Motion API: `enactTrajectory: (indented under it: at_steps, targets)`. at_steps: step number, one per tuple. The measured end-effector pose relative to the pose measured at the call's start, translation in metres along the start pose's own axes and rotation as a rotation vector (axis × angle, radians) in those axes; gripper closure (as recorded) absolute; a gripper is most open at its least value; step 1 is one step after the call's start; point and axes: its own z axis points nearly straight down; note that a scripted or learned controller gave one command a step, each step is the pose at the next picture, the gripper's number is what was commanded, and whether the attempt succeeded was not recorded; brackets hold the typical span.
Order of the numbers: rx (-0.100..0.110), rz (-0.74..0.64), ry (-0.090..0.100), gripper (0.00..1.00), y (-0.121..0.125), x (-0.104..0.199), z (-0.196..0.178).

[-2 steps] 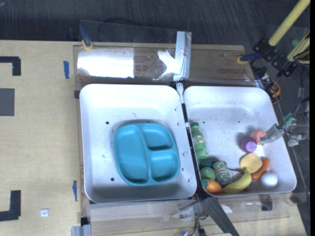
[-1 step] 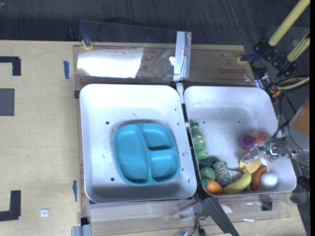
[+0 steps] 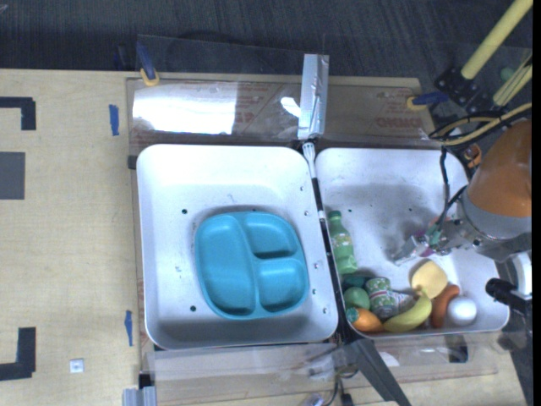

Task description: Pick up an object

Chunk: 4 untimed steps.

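Several toy foods crowd the right bin's [image 3: 372, 172] near edge, a green bottle [image 3: 340, 242] lying lengthwise along its left wall, a banana [image 3: 412, 313] crosswise beside it, while the gripper [image 3: 420, 242] hovers above, finger state unclear.

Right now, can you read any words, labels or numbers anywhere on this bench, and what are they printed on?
Nothing can be read with certainty.
Reddish print on the brown board behind the bins: there, but too blurred to read.
Label on the green bottle in the right bin: too small to read.
Label on the small can among the toy food: too small to read.
The blue divided tray bears no text.
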Motion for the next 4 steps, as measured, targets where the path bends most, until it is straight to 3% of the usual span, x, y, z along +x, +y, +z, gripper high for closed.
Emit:
enactTrajectory:
  at_steps: [1, 2, 3, 4]
  targets:
    - [0.000, 0.110, 0.000, 0.00, 0.045, 0.003, 0.001]
    - [0.001, -0.077, 0.002, 0.00, 0.011, -0.004, 0.000]
    - [-0.003, -0.077, 0.000, 1.00, 0.014, -0.004, -0.010]
    - [0.000, 0.056, 0.001, 1.00, 0.094, 0.019, -0.133]
